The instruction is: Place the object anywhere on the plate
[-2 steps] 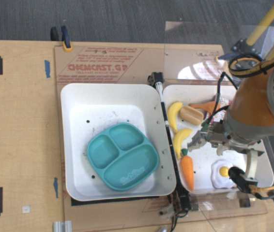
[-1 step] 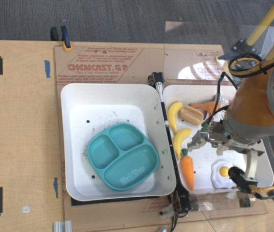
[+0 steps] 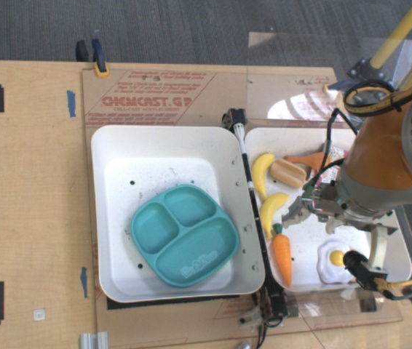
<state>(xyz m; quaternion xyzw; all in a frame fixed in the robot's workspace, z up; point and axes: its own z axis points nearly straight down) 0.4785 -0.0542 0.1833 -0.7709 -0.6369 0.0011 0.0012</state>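
gripper [image 3: 298,211] is hanging over the right bin [image 3: 402,264] near the bananas [image 3: 268,195]; its opening cannot be judged. recommending a centred grasp before crossing to the plate [image 3: 184,235].

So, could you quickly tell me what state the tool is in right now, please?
Tool: over the right bin, near the lower banana and the carrot; whether it is open or shut cannot be told.

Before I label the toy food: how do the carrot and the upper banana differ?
The carrot is orange, straight and tapering, with a small green top; the upper banana is yellow and curved. The carrot lies near the bin's front edge, the banana farther back, beside a bread-like piece. Both lie in the right bin, close to its left wall.
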